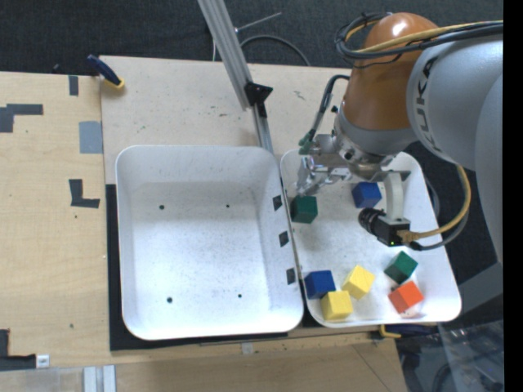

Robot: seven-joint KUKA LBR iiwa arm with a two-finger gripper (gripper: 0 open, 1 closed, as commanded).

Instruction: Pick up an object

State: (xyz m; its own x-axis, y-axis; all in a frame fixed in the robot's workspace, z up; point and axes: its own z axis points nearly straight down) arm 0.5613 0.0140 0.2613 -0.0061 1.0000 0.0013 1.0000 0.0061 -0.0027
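camera view: the grey arm (458, 80) comes in from three o'clock, its orange band (384, 64) above the wrist, and the jaws (308, 188) hang over the right bin (437, 256) near that bin's eleven o'clock corner. a dark green cube (305, 210) sits right under the fingertips, touching or nearly so; whether it is lifted or resting on the bin floor cannot be told, and the state of the jaws cannot be told either, since the wrist hides them from above.

as a judgement, the pick is at the grasp stage: the arm is down at a cube, but nothing shows a secure hold, so the lift is left to do.

the other pieces lie in the same bin: a blue cube (367, 194) at about one o'clock from the bin's middle, beside the wrist; a second blue cube (319, 283) and two yellow cubes (359, 282) (337, 305) along the six to seven o'clock side; a green cube (402, 267) and an orange-red cube (405, 296) at five o'clock. the left bin (131, 219) lies at nine o'clock on the counter (49, 219).

room: the dark green cube is close to the wall shared by the two bins, so the nine o'clock side is tight; straight up looks open, though the slanted metal pole (233, 47) crosses at twelve o'clock.
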